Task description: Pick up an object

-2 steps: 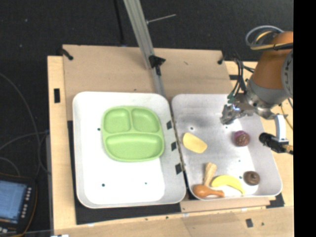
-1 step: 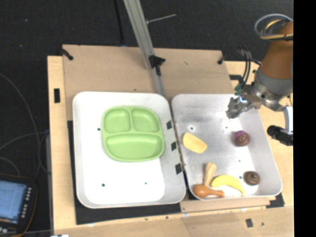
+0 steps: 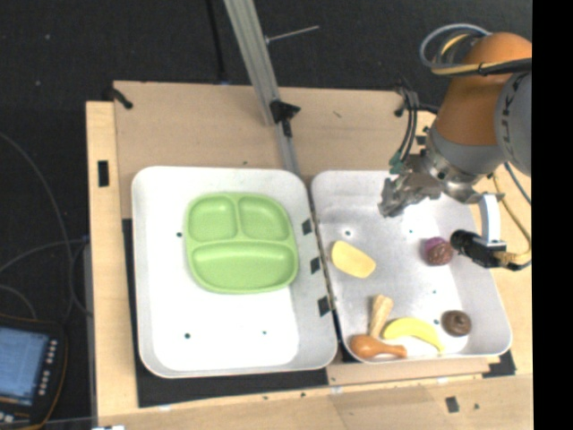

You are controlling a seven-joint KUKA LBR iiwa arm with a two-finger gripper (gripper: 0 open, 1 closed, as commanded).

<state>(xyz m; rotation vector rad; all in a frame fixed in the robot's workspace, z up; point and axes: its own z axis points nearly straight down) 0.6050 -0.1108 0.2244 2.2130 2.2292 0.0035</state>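
Note:
The right bin (image 3: 358,200) holds a pale yellow wedge (image 3: 353,260), a dark purple round item (image 3: 438,252), a brown chocolate doughnut (image 3: 456,322), a yellow banana (image 3: 413,332), a tan stick-shaped piece (image 3: 380,312) and an orange-brown piece (image 3: 376,348). My gripper (image 3: 394,202) hangs over the back of the right bin, above bare floor, up and right of the yellow wedge and left of the purple item. Nothing shows between its tips.
The left bin (image 3: 161,330) carries a green three-compartment plate (image 3: 241,243). A metal pole (image 3: 255,56) slants up from between the bins at the back. A black fitting (image 3: 479,247) juts over the right bin's right wall.

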